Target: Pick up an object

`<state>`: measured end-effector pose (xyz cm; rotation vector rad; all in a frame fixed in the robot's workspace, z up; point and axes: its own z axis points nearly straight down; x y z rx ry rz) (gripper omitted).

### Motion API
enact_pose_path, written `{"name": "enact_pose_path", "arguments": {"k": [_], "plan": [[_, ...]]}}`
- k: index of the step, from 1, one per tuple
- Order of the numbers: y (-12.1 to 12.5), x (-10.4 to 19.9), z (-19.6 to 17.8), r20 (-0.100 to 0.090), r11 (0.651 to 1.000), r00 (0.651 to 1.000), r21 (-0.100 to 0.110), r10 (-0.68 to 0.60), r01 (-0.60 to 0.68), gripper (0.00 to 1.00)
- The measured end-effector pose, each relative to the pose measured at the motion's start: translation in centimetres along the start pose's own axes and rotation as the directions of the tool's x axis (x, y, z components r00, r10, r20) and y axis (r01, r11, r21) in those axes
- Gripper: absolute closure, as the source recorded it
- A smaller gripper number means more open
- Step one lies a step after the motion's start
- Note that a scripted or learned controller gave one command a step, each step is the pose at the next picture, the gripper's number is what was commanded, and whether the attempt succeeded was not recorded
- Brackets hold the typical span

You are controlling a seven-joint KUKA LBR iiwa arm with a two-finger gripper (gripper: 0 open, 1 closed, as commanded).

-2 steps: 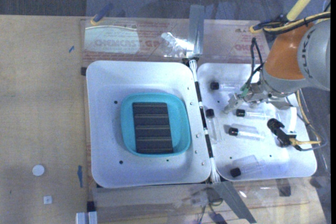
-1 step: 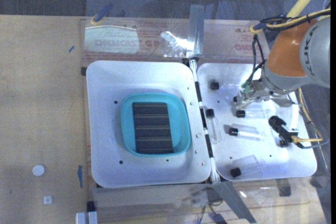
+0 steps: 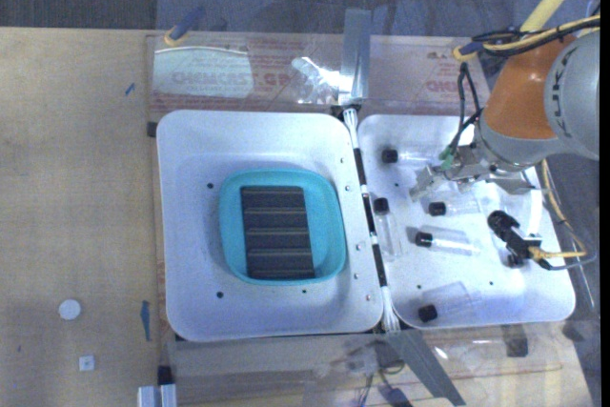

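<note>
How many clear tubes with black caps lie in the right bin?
5 tubes: back left, by the left wall, centre, just in front of that, front. The arm may hide more.

fingers (image 3: 431,180): low over right bin (image 3: 558,295), upper half; spread unreadable
arm (image 3: 534,100): grey, orange band, comes in from right of fingers
nearest vial (image 3: 450,206): clear, black cap, flat, just below fingers in view
upper vial (image 3: 400,153): black cap, near, up-left of fingers
edge vial (image 3: 383,219): left of fingers, by bin's left wall
lower vial (image 3: 443,242): flat, below nearest vial
corner vial (image 3: 443,304): well below fingers
left bin (image 3: 191,143): well left of fingers; holds teal tray (image 3: 329,224) with dark ribbed insert (image 3: 276,232)
worktop (image 3: 76,157): tan, far left of fingers
</note>
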<state>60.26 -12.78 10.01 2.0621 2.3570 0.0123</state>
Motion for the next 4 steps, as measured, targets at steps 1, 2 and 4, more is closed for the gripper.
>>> {"name": "enact_pose_path", "arguments": {"k": [1,2,4], "plan": [[-6.3,-2.7,1.1,0.001,1.0,1.0,0.006,-0.005,0.005,0.0],[0.1,-3.6,1.2,0.0,0.999,0.999,0.008,0.051,-0.051,0.0],[2.7,0.3,-13.9,0.001,0.991,0.991,0.011,0.13,-0.13,1.0]]}}
